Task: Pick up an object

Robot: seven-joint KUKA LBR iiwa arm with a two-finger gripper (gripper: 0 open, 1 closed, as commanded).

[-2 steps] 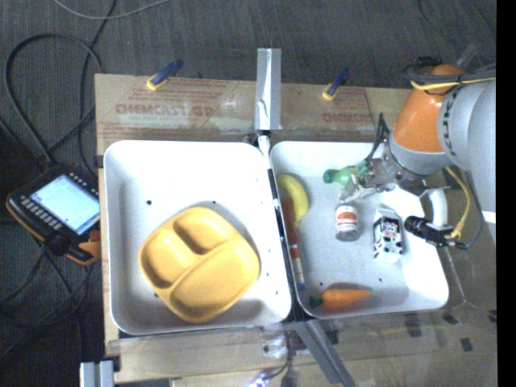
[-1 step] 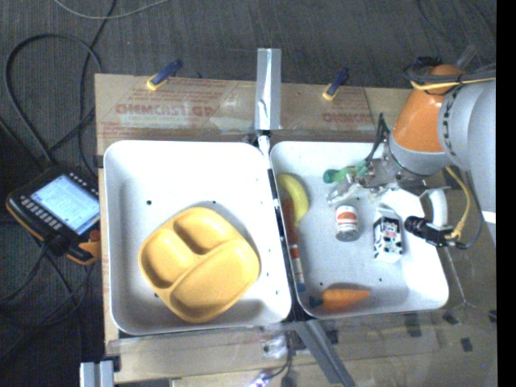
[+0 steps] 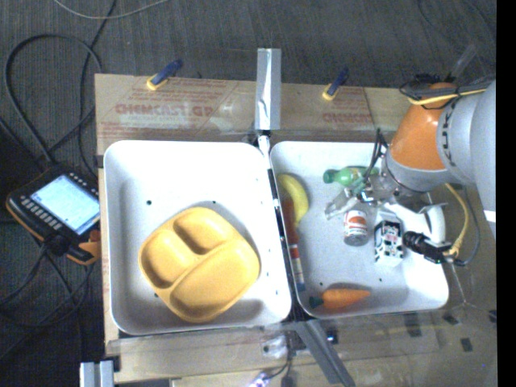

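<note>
My gripper (image 3: 352, 200) hangs low over the middle of the right bin (image 3: 419, 293), coming in from the right under the orange wrist band. A small can with a red label (image 3: 355, 226) stands directly in front of it, close to touching. A green bottle (image 3: 345, 176) lies just behind the gripper. At the bin's left side a yellow banana (image 3: 295, 195) rests, and an orange carrot (image 3: 345, 297) lies near the front wall. I see nothing lifted off the bin floor.
A red and white pen (image 3: 289, 236) lies along the right bin's left wall. The left bin (image 3: 129, 176) holds a yellow divided plate (image 3: 200, 261). A handheld pendant (image 3: 56, 208) sits off the bench to the left.
</note>
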